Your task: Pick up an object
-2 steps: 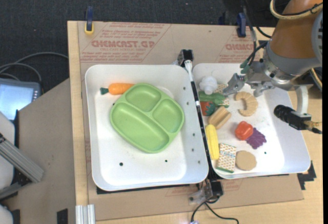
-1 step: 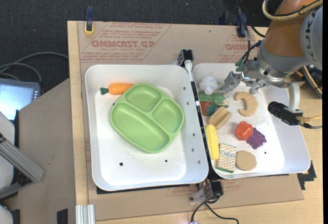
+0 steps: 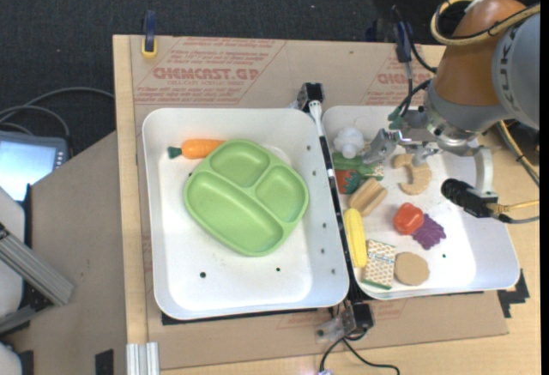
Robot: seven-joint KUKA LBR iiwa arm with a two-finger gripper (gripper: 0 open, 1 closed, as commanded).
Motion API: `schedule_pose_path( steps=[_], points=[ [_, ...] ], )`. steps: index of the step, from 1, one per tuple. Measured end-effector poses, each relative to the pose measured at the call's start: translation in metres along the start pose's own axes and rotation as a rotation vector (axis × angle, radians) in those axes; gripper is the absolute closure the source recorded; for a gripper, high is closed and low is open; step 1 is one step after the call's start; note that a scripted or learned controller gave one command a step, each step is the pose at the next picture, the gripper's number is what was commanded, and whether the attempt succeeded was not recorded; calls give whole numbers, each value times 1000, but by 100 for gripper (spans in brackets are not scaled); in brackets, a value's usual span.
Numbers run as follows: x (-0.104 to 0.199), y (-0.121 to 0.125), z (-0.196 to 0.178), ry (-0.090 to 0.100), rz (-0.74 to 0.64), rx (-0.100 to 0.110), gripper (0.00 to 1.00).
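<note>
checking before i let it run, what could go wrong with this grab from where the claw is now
1. The claw sits over a crowded corner of the right bin; the white piece, green item and bread roll lie close together, so it may nudge neighbours or catch two.
2. It is near the divider between the bins, so a finger could strike it.

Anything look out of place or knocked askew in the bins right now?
Nothing spilled. The green plate sits at a slant in the left bin, a carrot against its rim. The toy food stays inside the right bin.
</note>
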State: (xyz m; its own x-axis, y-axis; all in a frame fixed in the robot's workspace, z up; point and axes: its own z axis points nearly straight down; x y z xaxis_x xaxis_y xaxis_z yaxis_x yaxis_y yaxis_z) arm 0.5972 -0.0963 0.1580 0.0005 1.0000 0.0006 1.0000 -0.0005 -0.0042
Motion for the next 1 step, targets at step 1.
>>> schedule_pose_path(
  steps=[1],
  points=[
    [0,21,0,-1,-2,-8,0]
  ],
)
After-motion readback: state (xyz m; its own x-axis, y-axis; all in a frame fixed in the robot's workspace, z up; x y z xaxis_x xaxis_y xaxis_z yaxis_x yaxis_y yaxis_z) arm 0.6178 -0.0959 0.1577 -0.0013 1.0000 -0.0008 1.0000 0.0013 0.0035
